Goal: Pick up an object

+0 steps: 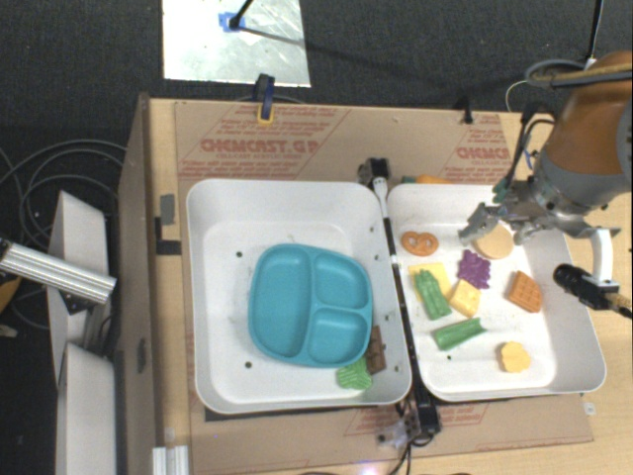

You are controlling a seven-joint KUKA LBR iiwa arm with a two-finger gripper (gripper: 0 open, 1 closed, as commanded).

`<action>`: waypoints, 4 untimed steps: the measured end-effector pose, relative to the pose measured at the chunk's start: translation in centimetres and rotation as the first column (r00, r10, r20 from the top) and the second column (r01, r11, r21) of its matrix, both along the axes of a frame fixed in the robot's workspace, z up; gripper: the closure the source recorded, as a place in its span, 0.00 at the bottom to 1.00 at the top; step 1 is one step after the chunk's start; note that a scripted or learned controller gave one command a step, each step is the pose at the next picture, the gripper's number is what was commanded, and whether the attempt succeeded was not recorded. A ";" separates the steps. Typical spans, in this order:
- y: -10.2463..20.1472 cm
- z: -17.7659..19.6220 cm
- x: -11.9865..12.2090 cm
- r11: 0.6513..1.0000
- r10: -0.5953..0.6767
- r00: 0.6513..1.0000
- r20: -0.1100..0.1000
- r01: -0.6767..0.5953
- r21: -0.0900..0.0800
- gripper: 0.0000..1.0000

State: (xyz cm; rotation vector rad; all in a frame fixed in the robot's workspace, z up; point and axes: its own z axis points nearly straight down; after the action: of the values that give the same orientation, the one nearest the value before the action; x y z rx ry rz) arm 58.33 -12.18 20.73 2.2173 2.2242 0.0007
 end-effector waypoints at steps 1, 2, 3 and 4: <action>-1.9 -12.9 0.3 1.000 -0.002 1.000 -0.003 0.002 0.000 0.00; -1.2 -12.4 -7.2 1.000 -0.005 1.000 -0.007 0.005 0.002 0.00; 1.9 -12.4 -9.8 1.000 0.000 1.000 -0.004 0.000 0.003 0.00; -1.5 -12.1 0.3 1.000 0.003 1.000 0.010 -0.003 -0.004 0.00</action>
State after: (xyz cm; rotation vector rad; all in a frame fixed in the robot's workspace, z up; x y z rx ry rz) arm 58.64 -13.72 8.60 2.2073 2.2199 0.0078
